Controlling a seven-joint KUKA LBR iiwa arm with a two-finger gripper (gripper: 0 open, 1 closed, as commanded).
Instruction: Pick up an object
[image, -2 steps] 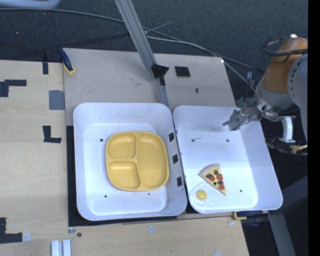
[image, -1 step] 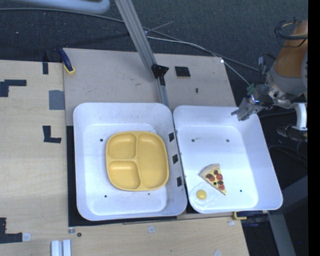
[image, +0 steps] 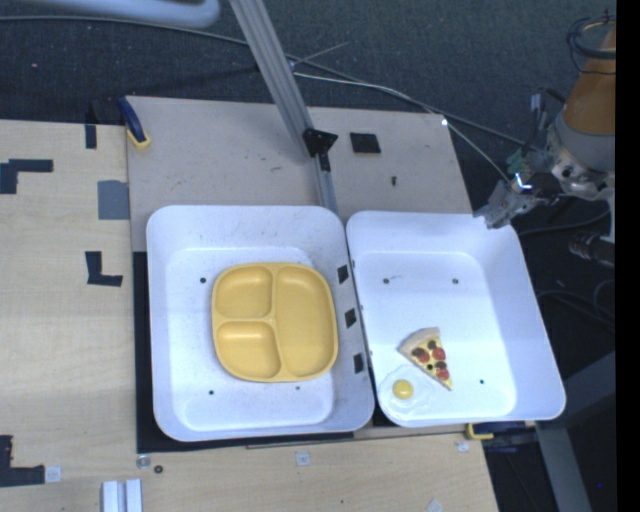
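White right bin, pizza slice inside, hand well apart

A divided plate lies in the left bin. In the right bin, a pizza slice lies near-centre, a small round piece just near-left of it.

Arm grey, rounded segments, broad orange band above wrist. Below band, pale metallic collar, then darker blocky wrist hardware. Thin black cables loop around wrist section. Small bright blue-white light spot on gripper housing. Tip dark grey, tapering, blurred; finer details like screws or markings too small to make out.
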